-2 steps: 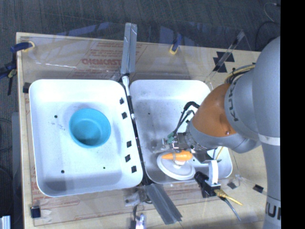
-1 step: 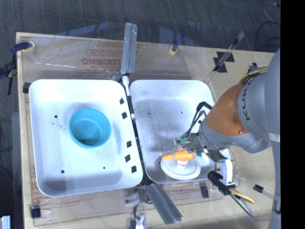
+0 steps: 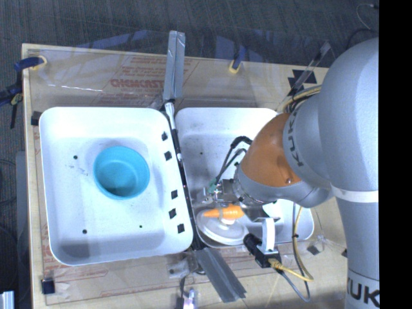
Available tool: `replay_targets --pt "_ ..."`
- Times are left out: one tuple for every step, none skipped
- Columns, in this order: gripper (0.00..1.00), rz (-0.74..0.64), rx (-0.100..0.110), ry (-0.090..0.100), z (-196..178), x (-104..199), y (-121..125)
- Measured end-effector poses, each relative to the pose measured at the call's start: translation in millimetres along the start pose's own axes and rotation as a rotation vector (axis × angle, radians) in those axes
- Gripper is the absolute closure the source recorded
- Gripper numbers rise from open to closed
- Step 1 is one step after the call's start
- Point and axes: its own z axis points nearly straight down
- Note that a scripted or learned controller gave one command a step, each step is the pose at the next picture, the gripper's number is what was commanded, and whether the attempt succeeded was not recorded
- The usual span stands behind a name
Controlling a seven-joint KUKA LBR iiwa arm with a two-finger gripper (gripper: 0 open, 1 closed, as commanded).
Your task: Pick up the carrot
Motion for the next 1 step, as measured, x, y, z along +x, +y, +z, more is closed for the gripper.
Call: replay_targets --pt "0.00 0.062 0.001 0.004 -0.5 -51.2 6.1"
